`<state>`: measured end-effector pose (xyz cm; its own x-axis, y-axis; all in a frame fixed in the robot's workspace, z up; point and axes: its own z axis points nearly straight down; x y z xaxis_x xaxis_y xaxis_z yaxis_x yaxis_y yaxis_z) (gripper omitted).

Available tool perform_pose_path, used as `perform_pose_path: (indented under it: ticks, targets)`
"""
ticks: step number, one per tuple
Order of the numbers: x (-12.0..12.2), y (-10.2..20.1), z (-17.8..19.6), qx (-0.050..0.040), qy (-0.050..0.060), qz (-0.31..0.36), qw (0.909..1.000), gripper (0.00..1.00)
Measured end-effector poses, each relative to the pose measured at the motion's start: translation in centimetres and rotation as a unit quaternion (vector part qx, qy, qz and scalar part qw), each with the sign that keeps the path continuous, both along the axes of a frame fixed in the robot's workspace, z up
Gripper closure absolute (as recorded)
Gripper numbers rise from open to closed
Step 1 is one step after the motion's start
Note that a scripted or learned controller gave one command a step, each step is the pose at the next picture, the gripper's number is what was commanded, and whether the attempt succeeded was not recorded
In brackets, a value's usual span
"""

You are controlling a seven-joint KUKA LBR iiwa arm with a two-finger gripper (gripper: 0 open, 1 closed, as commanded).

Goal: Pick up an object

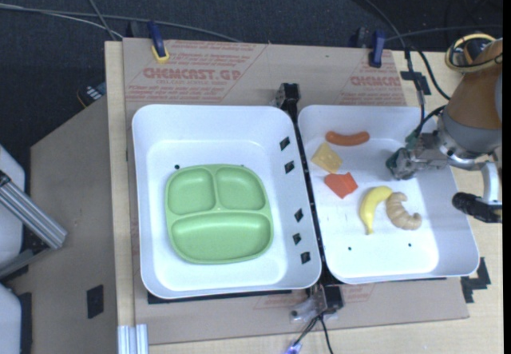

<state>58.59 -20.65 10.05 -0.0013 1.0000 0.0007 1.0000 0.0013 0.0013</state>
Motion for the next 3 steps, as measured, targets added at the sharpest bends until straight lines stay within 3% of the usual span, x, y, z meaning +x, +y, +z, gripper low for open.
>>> perform_pose_path:
  ticks: [3]
  targets:
    - [0.1,-0.8,17.2,-0.0018,-0.003,0.0,1.0,1.0]
